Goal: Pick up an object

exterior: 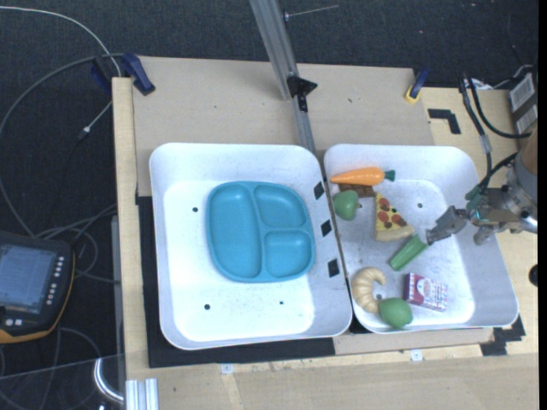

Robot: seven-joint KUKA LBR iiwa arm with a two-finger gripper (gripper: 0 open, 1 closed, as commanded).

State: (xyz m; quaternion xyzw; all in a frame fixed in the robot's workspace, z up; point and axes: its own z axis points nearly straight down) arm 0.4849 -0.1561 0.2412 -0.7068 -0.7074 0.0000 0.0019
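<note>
The right bin [453,165] holds several toy foods: an orange carrot [357,177], a green pepper [346,204], a pizza slice [390,218], a green cucumber [408,252], a croissant [369,284], a green lime [395,313] and a red packet [426,291]. My gripper [464,229] hangs over the right side of this bin, open, with nothing between its fingers. Its left fingertip [444,227] is just right of the cucumber's upper end.
The left bin [184,178] bears a blue divided plate [259,231]. A metal pole [282,49] slants down to the gap between the bins. Cables and a pendant [30,284] lie off the bench at left.
</note>
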